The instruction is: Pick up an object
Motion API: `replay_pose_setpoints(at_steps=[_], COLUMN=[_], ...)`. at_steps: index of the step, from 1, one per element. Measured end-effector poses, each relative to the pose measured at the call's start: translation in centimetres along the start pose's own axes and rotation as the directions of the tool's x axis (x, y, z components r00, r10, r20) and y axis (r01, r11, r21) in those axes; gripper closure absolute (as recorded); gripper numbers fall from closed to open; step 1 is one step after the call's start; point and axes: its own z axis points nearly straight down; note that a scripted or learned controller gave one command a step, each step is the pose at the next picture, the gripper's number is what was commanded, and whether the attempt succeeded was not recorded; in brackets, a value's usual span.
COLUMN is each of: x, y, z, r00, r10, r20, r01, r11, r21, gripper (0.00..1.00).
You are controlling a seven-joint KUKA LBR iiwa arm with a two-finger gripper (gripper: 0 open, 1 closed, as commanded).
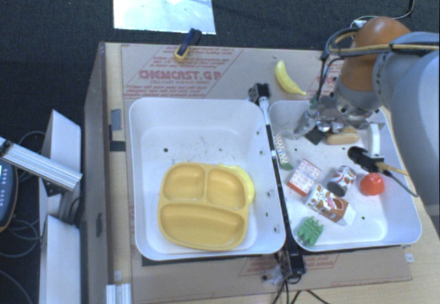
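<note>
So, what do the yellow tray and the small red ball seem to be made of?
The yellow tray looks like moulded plastic with a matte finish: one even colour, rounded rims, three pressed compartments. The red ball has a smooth surface with a soft sheen, so plastic or rubber; the view cannot settle which. Both bins, such as the left one, look like smooth white plastic.

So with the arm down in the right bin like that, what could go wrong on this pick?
1. The hand sits low at the back of the right bin, near a tan object; it could nudge it away instead of gripping it.
2. The cartons and red ball lie close together, so a grab there might catch two.
</note>
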Motion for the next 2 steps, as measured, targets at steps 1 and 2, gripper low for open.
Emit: replay_pose_setpoints(at_steps=[1,2], x=[-0.2,4.4], y=[-0.1,0.3], z=[-1.1,-10.0], r00=[1.000,1.000], r10=[0.000,-0.011], r20=[0.002,-0.008], r01=[0.000,0.010], r11=[1.000,1.000], r21=[0.004,-0.026], gripper=[1.00,1.00])
